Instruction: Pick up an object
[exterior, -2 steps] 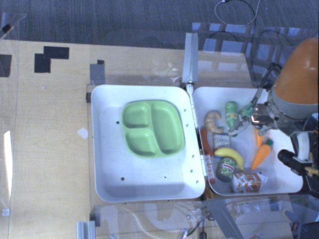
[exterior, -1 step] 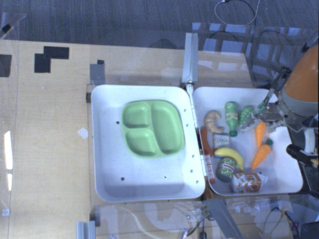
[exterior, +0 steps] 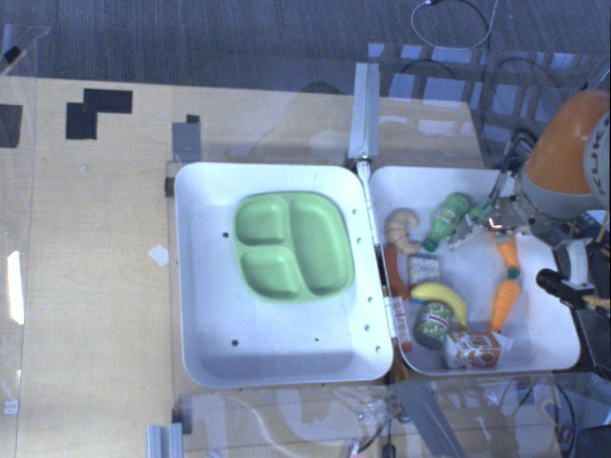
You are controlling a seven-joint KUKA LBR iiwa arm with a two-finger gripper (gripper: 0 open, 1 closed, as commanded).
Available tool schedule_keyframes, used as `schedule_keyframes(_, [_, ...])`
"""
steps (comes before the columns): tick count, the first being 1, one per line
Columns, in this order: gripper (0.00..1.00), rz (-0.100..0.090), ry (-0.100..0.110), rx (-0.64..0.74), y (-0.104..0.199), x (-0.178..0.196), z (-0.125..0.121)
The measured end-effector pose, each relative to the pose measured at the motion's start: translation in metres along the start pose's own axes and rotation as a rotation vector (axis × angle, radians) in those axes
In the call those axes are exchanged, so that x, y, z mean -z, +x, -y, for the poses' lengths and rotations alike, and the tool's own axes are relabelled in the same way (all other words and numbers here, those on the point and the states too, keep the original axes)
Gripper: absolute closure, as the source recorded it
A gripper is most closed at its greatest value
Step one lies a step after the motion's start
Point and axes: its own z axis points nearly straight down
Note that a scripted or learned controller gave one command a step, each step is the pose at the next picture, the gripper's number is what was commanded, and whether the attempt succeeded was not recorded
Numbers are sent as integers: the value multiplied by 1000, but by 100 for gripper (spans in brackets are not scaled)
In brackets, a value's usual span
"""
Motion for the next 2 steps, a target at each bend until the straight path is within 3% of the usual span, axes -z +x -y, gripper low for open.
schedule_keyframes(1, [0,-12,-8,-20,-3,-7,1])
schedule_keyframes(2, [0,2,5,-58,-25,-15,-47])
